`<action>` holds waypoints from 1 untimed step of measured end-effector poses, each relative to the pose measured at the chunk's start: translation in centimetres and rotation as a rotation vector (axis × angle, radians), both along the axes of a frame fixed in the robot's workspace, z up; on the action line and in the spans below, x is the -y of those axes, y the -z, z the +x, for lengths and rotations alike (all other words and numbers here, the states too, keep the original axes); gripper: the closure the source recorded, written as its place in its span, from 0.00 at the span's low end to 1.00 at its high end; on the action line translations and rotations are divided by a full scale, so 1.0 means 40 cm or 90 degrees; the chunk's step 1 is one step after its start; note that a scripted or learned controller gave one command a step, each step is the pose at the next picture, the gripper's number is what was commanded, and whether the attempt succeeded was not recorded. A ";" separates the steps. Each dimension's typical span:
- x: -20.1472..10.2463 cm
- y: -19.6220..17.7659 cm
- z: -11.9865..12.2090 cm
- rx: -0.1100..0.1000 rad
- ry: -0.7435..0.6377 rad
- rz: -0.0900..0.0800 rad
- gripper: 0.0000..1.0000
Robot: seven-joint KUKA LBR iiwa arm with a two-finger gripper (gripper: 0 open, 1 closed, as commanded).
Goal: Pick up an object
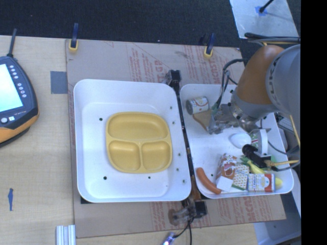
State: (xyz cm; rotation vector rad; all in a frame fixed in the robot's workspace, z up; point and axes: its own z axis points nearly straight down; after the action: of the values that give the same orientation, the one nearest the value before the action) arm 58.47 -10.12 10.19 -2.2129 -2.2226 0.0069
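My gripper (218,124) hangs low in the right bin (209,152), under the grey arm with its orange band. It sits just right of a tan wedge-shaped piece (202,119) and below a small silver can (197,105) lying on its side. A white egg-shaped object (239,139) lies right of the gripper. Near the bin's front are a red sausage (207,181), a printed snack packet (228,168) and a small carton (260,181).
The left bin (87,152) holds a yellow three-compartment plate (138,141). An orange-edged teach pendant (14,97) rests at the bench's left edge. Clamps (74,40) hold the cardboard sheet at the back. Cables run along the right bin's right side.
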 end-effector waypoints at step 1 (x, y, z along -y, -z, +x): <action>0.211 -0.025 -0.040 0.003 0.002 -0.001 1.00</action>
State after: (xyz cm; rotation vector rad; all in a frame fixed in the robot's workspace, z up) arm 56.86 -18.55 11.19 -2.2189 -2.2229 0.0027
